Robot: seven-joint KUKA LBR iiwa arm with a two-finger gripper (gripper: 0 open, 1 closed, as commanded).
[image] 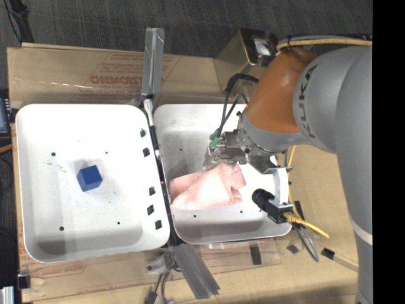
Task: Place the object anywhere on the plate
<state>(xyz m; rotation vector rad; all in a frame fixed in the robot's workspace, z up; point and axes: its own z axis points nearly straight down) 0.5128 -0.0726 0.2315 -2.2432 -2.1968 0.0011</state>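
Hand (223,152) over pink plate (205,189); blue cube (90,177) in left bin (38,125).

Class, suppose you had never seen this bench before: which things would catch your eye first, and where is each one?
First the big grey arm with its orange band, reaching in from the right over the right bin. Next the small blue cube, alone in the left bin. Then the crumpled pink cloth in the right bin, just under the gripper.

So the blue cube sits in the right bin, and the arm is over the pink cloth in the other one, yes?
Not quite: the camera view shows the blue cube in the left bin. The arm is over the pink cloth in the right bin.
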